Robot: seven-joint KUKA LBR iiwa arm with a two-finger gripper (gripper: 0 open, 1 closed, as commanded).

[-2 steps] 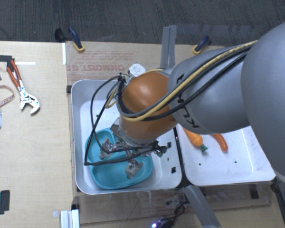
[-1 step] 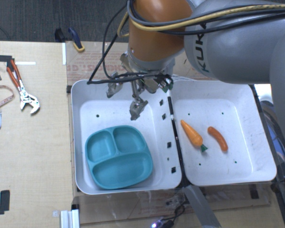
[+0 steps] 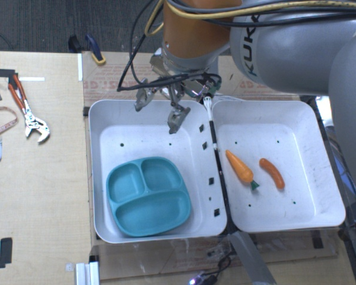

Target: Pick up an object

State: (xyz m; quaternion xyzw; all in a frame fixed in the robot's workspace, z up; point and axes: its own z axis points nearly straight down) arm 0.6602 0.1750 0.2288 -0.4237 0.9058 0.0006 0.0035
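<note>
My gripper [image 3: 159, 110] hangs over the far edge of the left bin [image 3: 101, 153], fingers spread apart with nothing between them. One fingertip [image 3: 141, 101] is near the bin's back wall and the other [image 3: 175, 120] is lower, over the bin floor. A teal divided plate [image 3: 148, 195] lies in the near half of the left bin, well below the gripper. In the right bin [image 3: 308, 129] lie an orange carrot [image 3: 241, 167] with a green tip and a small orange sausage [image 3: 272, 173], side by side.
The grey arm with its orange band [image 3: 196, 16] and cables reaches in from the upper right. On the wooden bench at left lie a wrench with red handles [image 3: 25, 108] and a tape measure [image 3: 1, 128]. Black clips [image 3: 213, 146] sit along the divider between bins.
</note>
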